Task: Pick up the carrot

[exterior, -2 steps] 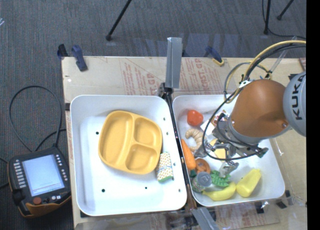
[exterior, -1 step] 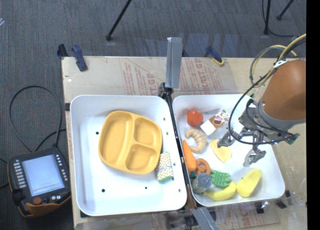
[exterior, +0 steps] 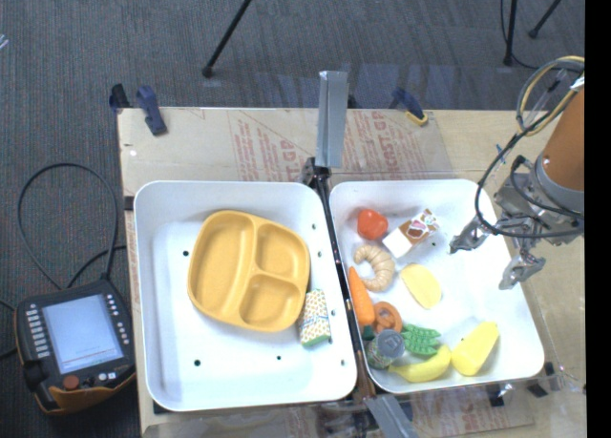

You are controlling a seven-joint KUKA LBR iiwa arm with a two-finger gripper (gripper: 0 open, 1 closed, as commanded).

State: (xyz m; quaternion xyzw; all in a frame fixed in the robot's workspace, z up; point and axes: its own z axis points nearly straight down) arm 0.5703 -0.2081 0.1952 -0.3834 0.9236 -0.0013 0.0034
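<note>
Red print on bench board upper centre, reversed, unreadable; handheld pendant lower left, screen blank grey. Carrot lies lengthwise at left edge of right bin, just beside divider, touching shrimp. Gripper at right-centre of frame, fingers spread wide, nothing between them; carrot well apart, lower left of it. Yellow divided plate in left bin.

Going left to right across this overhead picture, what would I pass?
Handheld screen → yellow divided plate → small patterned packet → carrot → pale yellow slice → lemon-yellow piece → the arm's pincer.
</note>
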